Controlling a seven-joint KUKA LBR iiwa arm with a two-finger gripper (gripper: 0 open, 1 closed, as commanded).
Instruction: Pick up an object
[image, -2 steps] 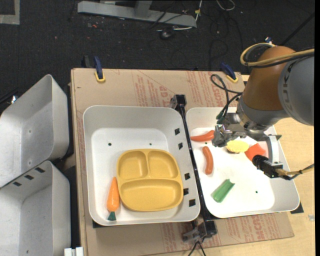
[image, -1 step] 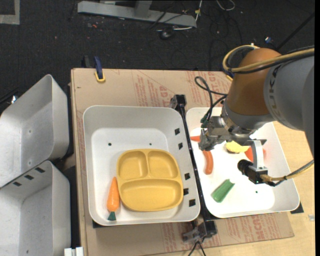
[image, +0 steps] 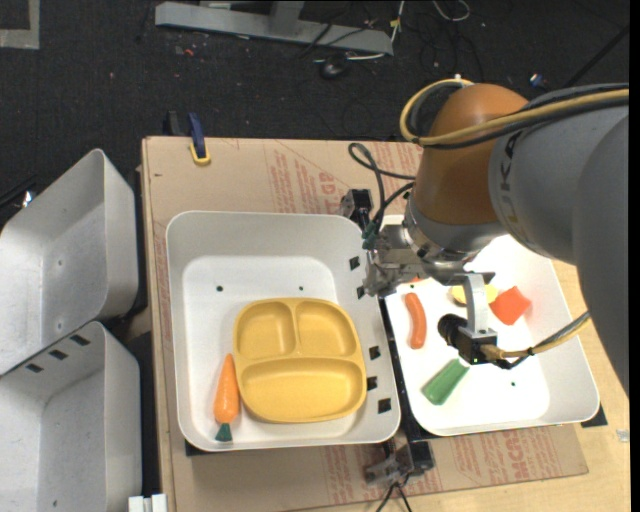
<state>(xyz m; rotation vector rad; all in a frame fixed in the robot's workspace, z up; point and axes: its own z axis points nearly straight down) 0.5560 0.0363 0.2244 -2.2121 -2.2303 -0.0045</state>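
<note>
My gripper (image: 392, 268) hangs over the near-left corner of the right bin (image: 520, 405), close to the wall it shares with the left bin. A red sausage (image: 416, 320) lies just below it in the right bin. A green block (image: 445, 381) lies toward the front of that bin. An orange-red block (image: 511, 305) sits to the right, and a small pale yellow piece (image: 459, 295) peeks out beside the wrist. The arm hides the back of the right bin.
The left bin (image: 200, 260) holds a yellow divided plate (image: 300, 360) and an orange carrot (image: 227, 392) at the plate's left side. Cables (image: 365, 165) trail over the cardboard behind the bins. White containers (image: 60, 300) stand at far left.
</note>
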